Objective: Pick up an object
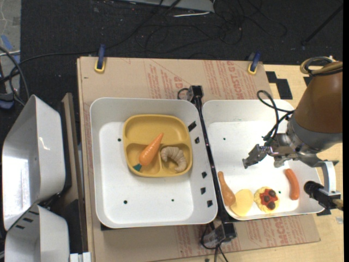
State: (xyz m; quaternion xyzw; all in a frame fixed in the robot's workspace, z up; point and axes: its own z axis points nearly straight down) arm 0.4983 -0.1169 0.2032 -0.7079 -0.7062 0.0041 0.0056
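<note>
My gripper [252, 159] hangs over the middle of the right bin [234, 119], with nothing visibly in it. Below it, along the bin's near side, lie an orange elongated toy [226, 188], a pale yellow round piece [244, 202] and a small toy with red topping [267, 198]. A red-orange sausage [293, 183] lies to the gripper's lower right. In the left bin [109, 201] a yellow divided plate [136, 123] holds a carrot [150, 149] and a shrimp-like toy [174, 157].
The arm's grey body and orange band [322, 100] cover the right bin's right side, with cables [271, 111] trailing above the gripper. The bins rest on a cardboard sheet [163, 75] held by yellow clamps [100, 64]. White containers [32, 152] stand at far left.
</note>
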